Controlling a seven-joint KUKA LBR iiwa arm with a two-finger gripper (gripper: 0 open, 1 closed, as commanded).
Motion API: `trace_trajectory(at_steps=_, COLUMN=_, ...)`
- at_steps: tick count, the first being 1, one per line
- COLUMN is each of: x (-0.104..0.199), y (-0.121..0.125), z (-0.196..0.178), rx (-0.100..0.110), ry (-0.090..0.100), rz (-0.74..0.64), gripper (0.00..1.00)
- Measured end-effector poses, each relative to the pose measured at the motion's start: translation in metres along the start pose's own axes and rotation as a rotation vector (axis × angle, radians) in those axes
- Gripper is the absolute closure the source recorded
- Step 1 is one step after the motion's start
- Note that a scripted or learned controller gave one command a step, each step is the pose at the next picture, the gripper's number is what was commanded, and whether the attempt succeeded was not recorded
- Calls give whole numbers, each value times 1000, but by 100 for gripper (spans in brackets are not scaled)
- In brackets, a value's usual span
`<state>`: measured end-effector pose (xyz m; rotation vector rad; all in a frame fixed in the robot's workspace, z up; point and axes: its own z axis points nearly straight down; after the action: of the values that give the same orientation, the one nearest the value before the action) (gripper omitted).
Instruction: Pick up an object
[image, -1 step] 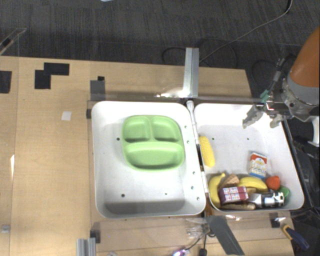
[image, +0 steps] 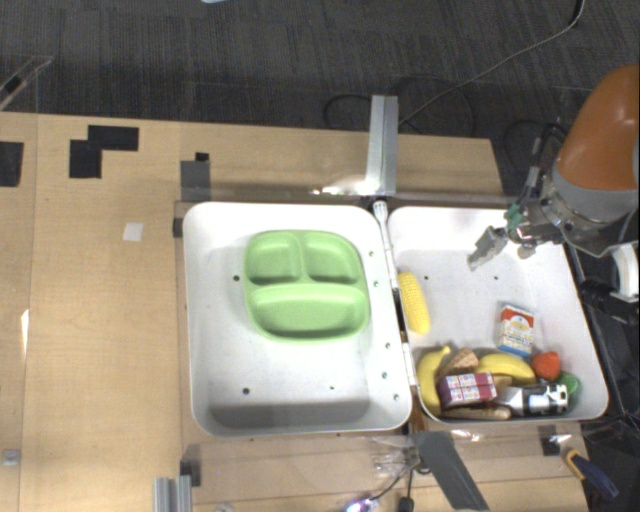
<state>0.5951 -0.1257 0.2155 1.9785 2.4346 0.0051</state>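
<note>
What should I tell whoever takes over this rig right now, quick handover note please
Gripper: hovering over the back of the right bin, nothing seen between its fingers.
Things: corn cob along the right bin's left wall; small carton mid-bin; bananas, purple box and other items piled at the front edge. Green divided plate lies in the left bin.
Done: nothing picked yet.
Left: descend, grasp one object, lift.

green tray (image: 303, 284) in left bin (image: 215, 330); metal post (image: 383, 143) behind the 2 bins; black cables (image: 470, 85), probably power.
</note>
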Motion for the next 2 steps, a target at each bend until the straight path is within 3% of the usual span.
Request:
trace_trajectory(at_steps=1, x=-37, y=64, z=110, rx=-2, ry=-1, rz=-165, gripper=0)
trace_trajectory(at_steps=2, x=-13, y=16, z=125, rx=-8, ry=-4, rz=-232, gripper=0)
